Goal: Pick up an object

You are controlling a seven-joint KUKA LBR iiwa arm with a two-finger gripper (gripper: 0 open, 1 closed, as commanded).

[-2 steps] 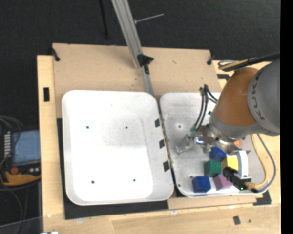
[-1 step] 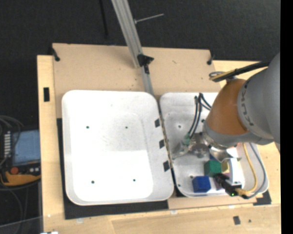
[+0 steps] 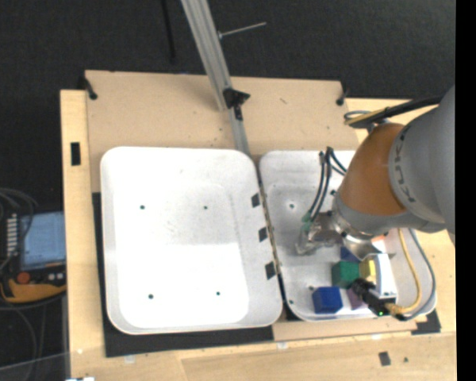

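The blue block (image 3: 327,300) and the green block (image 3: 346,271) sit in the right bin (image 3: 289,177), near the tabletop's front right corner. They look small, hard and light, so pinching the flat sides should work. The gripper (image 3: 311,236) hangs low just beside them, and I cannot tell if it is gripping anything.

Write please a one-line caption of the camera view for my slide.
The gripper reaches down into the right bin, near a blue block and a green block.

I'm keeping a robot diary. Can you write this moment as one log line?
arm: over right bin | gripper: low in bin, grip unclear | blue block, green block: lying in bin
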